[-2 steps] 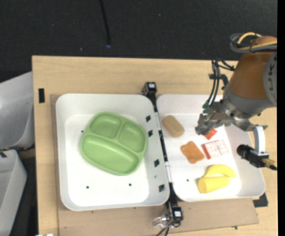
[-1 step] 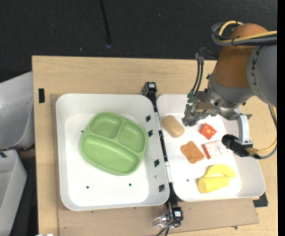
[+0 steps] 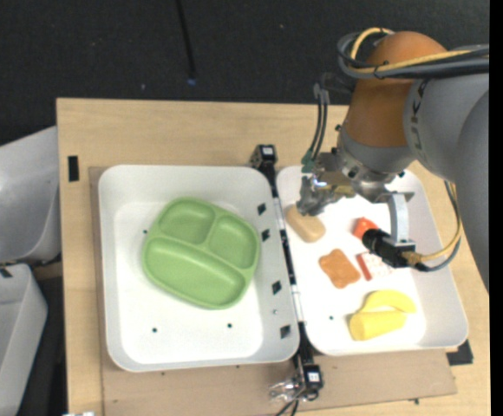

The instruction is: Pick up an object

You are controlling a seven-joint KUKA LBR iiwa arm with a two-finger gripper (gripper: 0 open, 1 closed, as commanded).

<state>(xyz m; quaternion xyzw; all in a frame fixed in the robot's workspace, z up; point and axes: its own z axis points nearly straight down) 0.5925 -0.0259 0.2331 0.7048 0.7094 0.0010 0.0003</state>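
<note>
- Gripper (image 3: 314, 199) sits low in the right bin (image 3: 434, 319), near its back-left corner, by the divider betw. the two bins.
- Nearest obj: tan rounded piece (image 3: 304, 226), looks like a bread roll or potato toy. Lies just below/in front of the fingertips in the camera view, touching or nearly so; can't tell which.
- Jaw state: can't tell. Fingers are dark, bunched against the wrist housing, and no gap reads clearly. Nothing visibly betw. them, so I don't call it a hold.
- Other candidates in the same bin: orange flat piece (image 3: 340, 269) mid-bin, yellow wedge (image 3: 380, 314) toward front, small red-orange item (image 3: 365, 227) partly under the arm's cabling.
- Left bin (image 3: 113, 319) carries a green divided plate (image 3: 201, 252); well apart from the arm, not the likely target.
- Judgement: step in hand = closing in on the tan piece.
- To do it well: centre the fingers over the piece's short axis, not its end. A rounded body will likely squirt out if pinched off-centre.
- Go deep enough to grip below the widest part, w/o jamming tips on the bin floor.
- Risk: the divider wall is close on the left, so the finger on that side may clip it; piece may also roll toward the wall.
- Lift straight up and slowly; check the piece rises w/ the fingers.
</note>
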